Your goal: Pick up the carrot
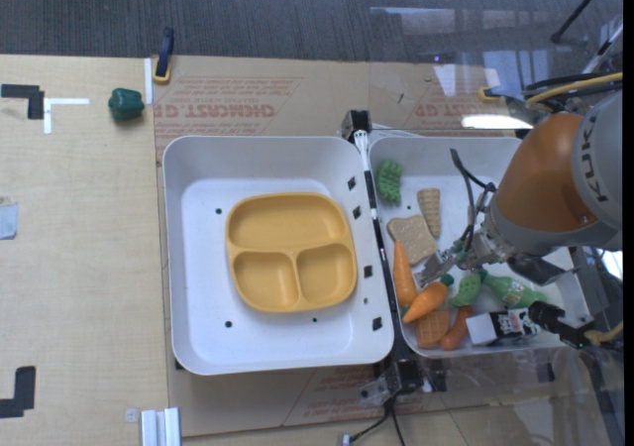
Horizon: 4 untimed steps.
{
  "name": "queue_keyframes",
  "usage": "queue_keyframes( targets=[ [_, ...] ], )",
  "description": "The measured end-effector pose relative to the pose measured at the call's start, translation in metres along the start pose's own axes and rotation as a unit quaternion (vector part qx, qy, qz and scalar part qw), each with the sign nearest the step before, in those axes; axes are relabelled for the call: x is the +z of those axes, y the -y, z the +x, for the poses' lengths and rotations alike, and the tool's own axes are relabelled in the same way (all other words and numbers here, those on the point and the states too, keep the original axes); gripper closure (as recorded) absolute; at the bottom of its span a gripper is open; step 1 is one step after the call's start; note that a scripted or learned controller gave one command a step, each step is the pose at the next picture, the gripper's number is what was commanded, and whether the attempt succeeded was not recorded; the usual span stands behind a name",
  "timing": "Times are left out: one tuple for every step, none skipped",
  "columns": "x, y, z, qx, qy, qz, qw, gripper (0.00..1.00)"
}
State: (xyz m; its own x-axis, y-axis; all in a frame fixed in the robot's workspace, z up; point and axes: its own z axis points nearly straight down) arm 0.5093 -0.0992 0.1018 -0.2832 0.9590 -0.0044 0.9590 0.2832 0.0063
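Bright, even overhead light – window glare along top, sharp focus

A yellow divided plate (291, 250) lies in the left bin (188, 266).

The grey arm (584, 167) comes in from the right, its orange band (540, 176) tilted down and leftward, wrist low at the right side of the scene, with the gripper (451, 261) pointing left, its fingers too blurred to read.
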Motion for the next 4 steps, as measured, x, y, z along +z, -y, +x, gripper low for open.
queue_keyframes(
  targets=[
    [0.010, 0.015, 0.002, 0.139, -0.003, 0.003, 0.9903, 0.00],
    [0.001, 0.013, 0.000, 0.141, -0.002, 0.001, 0.9900, 1.00],
    [0.001, 0.013, 0.000, 0.141, -0.001, 0.001, 0.9900, 0.00],
    [0.007, 0.026, 0.009, 0.184, 0.001, -0.002, 0.9829, 0.00]
  ],
)
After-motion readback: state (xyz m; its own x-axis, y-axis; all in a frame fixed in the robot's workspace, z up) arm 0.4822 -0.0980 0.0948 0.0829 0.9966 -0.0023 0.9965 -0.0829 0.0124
